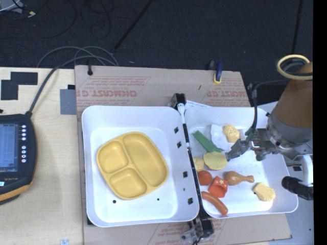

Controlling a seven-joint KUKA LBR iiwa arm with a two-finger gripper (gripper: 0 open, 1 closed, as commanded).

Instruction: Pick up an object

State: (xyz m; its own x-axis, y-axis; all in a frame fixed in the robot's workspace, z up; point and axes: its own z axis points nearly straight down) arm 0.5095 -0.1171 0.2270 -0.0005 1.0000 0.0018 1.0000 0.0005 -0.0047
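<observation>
Though mirrored, "CHEMCRZT" on cardboard (110, 92).

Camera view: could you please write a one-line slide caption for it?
KUKA arm's gripper reaches over toy food in the right bin, beside a pale yellow piece; yellow divided plate lies in the left bin.

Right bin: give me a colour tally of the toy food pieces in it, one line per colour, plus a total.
Yellow: 4, a corn-like piece, a flat piece, a small piece and a piece near the right wall
Red: 3, a tomato, a pepper-like piece and a sausage
Green: 1, a strip
Brown: 1, a drumstick
Total: 9
</observation>
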